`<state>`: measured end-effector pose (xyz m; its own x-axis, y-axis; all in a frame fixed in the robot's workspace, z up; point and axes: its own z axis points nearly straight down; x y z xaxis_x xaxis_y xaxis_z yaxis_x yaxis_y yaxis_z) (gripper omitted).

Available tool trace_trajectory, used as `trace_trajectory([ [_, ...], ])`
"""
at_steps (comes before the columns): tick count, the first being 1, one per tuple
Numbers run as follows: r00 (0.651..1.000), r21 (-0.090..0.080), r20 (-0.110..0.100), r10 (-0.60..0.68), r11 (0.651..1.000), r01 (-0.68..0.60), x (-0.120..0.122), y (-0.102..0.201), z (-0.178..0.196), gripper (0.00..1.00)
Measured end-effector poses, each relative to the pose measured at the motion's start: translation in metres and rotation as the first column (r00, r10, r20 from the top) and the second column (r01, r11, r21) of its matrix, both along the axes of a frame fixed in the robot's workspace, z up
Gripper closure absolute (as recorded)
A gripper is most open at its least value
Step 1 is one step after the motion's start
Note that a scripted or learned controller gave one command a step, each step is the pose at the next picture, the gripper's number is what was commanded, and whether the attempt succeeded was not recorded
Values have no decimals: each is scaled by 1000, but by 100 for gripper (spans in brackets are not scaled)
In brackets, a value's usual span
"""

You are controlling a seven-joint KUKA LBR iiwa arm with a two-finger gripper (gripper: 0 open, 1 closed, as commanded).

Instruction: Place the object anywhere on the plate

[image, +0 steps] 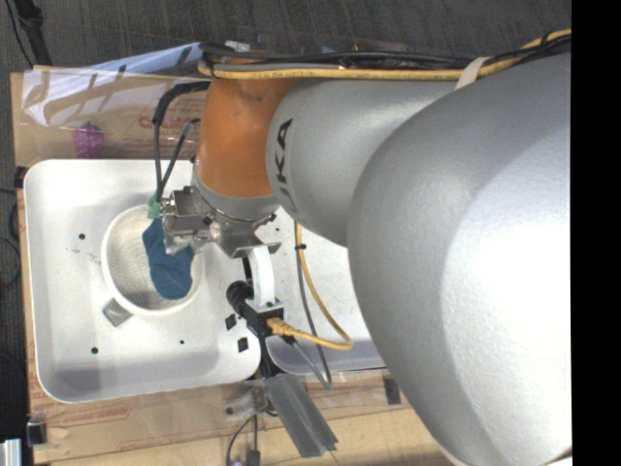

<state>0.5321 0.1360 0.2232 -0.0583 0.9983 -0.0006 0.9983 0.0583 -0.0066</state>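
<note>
jaws hidden under the wrist — cannot tell their state — while the gripper (184, 236) hangs over the plate (121, 250), blue cloth (167, 265) draped across its right rim, apparently delivered.

A broad grey arm (456, 231) is seen, ringed by an orange band (238, 134), with black and yellow cables (310, 309) trailed along it.

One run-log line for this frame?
arm: over left bin | blue cloth: on plate, hanging over rim | gripper: above plate, fingers hidden
</note>
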Motion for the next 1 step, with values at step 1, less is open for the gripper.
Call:
trace_trajectory([
  [1, 999, -1, -2, -32, 999, 32, 34, -55, -33, 100],
])
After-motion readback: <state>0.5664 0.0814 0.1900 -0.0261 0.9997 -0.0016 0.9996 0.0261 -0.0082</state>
